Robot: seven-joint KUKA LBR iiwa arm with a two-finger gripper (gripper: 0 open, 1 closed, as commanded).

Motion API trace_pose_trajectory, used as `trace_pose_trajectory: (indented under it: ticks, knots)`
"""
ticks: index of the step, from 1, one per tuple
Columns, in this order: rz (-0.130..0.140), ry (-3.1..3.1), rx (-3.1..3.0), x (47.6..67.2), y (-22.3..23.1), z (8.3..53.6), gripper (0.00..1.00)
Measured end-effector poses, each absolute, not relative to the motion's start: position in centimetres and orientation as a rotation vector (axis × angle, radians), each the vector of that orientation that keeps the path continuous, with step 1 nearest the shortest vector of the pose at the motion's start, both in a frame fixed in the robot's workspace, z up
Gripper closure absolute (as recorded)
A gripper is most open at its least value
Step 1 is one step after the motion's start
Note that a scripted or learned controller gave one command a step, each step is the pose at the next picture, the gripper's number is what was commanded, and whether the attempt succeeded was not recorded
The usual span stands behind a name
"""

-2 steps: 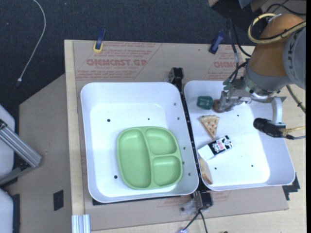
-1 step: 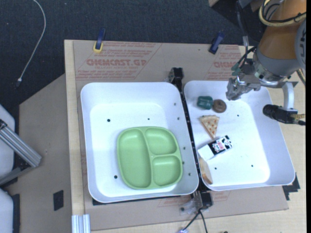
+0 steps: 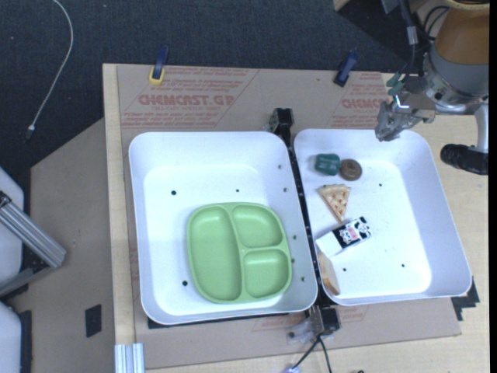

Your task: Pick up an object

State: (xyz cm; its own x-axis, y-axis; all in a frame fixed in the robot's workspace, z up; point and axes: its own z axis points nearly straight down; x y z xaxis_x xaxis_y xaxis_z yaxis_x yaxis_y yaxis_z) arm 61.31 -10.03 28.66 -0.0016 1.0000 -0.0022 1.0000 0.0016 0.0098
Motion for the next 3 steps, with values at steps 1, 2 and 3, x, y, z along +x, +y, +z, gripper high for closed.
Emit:
trace_pose_trajectory:
  ticks: [1, 2, 3]
  knots:
    - [0.0, 2.231, 2.217, 60.1, -4.1, 27.3, 1.0]
    - [-0.002, 2.23, 2.219, 57.7, 0.6, 27.0, 1.0]
    - [-0.004, 2.231, 2.219, 55.6, 5.4, 24.6, 1.0]
